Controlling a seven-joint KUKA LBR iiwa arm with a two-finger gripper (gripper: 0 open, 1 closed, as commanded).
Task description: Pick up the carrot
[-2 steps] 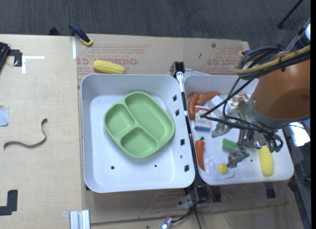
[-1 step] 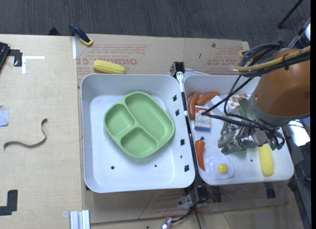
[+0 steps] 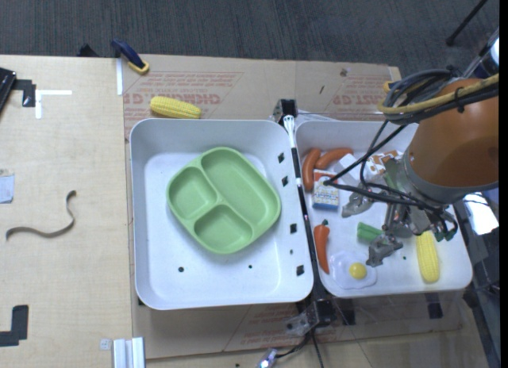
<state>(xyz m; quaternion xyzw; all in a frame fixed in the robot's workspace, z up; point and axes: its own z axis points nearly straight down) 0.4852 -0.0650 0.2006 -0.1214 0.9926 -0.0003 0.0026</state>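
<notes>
White plastic bins sit side by side on a cardboard-covered bench [image 3: 262, 89]. Left bin [image 3: 155, 279]: holds a green three-compartment plate [image 3: 224, 199], lying slightly askew near the bin's centre. Right bin [image 3: 456, 279]: holds a clutter of toy foods. The carrot [image 3: 321, 247], orange with a small green top, lies along the right bin's left wall, roughly lengthwise, just below a small white and blue box [image 3: 325, 194]. Two reddish sausages [image 3: 321, 160] lie at the bin's upper left, above that box. A fried egg [image 3: 355, 270], pale with a yellow yolk, rests near the front wall, just right of the carrot's lower end. An ear of yellow corn [image 3: 428, 256] lies upright along the bin's right part; a green piece [image 3: 367, 231] lies between carrot and corn.

The arm, with its orange band [image 3: 456, 136], reaches over the right bin; black and yellow cables [image 3: 421, 89] loop above it. The gripper [image 3: 382, 249] hangs between the green piece and the corn, above the egg, apart from the carrot; whether its claw is open or closed cannot be told, and nothing visible sits between its tips.

A second ear of corn [image 3: 175, 107] lies on the cardboard beyond the left bin
</notes>
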